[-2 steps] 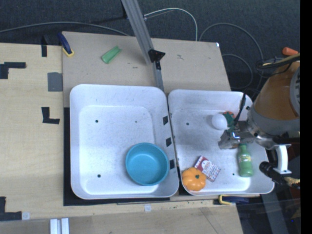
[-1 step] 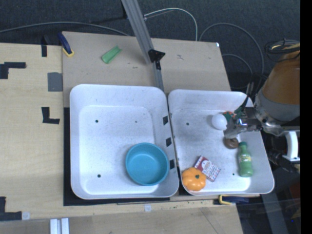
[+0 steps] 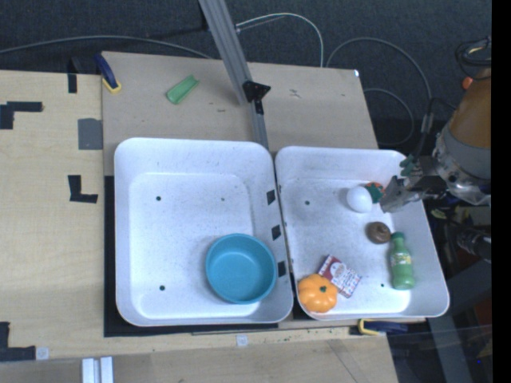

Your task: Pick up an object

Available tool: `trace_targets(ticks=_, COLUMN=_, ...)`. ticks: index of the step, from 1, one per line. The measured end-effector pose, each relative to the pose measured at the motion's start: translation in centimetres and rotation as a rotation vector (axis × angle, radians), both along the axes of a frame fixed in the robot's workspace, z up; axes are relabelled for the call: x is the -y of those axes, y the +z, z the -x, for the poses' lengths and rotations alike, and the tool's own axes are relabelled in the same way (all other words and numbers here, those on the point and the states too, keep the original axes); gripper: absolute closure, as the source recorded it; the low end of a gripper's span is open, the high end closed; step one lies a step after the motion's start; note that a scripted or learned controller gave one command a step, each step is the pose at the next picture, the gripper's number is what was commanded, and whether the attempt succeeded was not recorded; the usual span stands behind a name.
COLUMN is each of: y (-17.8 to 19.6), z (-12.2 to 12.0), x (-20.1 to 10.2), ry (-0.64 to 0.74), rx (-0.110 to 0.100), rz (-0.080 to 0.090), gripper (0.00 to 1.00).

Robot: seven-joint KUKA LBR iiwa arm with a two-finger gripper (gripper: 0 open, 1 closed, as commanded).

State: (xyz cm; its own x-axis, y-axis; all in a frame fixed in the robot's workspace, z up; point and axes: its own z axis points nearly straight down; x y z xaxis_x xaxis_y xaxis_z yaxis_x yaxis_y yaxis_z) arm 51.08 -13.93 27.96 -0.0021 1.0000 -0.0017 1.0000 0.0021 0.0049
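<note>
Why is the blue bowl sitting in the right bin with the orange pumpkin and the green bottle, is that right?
Not quite. The camera view shows the blue bowl in the left bin, alone. The orange pumpkin and green bottle do lie in the right bin.

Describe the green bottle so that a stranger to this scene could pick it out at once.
Look in the right-hand white bin, along its right wall. The green bottle lies there below a small brown lump. It alone is tall, green and white-labelled.
</note>
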Motion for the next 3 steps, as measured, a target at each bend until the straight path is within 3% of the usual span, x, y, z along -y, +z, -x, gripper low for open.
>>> trace_targets(ticks=3, y=-0.9, z=-4.7, x=-13.7, ry=0.004, rx=-0.006, rz=-0.002, gripper=1.00)
